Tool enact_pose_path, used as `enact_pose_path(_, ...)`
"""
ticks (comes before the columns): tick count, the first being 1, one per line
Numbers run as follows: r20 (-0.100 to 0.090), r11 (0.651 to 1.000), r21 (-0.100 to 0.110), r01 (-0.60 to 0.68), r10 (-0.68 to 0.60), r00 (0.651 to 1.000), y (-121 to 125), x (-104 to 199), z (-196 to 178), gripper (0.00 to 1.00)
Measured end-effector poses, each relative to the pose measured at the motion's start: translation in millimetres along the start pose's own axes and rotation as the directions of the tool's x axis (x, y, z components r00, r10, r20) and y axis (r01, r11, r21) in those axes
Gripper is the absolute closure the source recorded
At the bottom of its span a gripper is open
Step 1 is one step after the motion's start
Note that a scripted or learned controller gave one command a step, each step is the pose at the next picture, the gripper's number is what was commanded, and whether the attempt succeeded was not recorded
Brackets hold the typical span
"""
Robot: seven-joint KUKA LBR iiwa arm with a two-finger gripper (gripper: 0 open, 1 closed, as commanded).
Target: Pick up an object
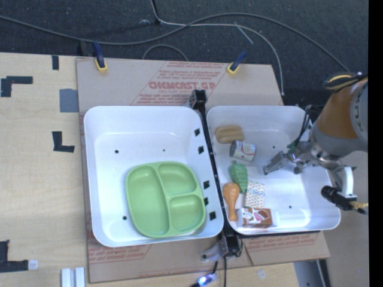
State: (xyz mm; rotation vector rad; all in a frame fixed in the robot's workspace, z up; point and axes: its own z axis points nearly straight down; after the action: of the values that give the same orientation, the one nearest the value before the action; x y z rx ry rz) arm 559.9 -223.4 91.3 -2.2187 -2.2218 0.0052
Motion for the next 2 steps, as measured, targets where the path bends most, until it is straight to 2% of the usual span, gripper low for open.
enact_pose_path(1, 0.001, 1.0, -0.003, 0.0, 0.0, 1.0, 0.7, -0.1, 5.2, 0.0)
enact_pose_path(2, 0.004, 1.0, -0.007, 0.001, -0.001, 1.0, 1.5, -0.2, -5.2, 1.0)
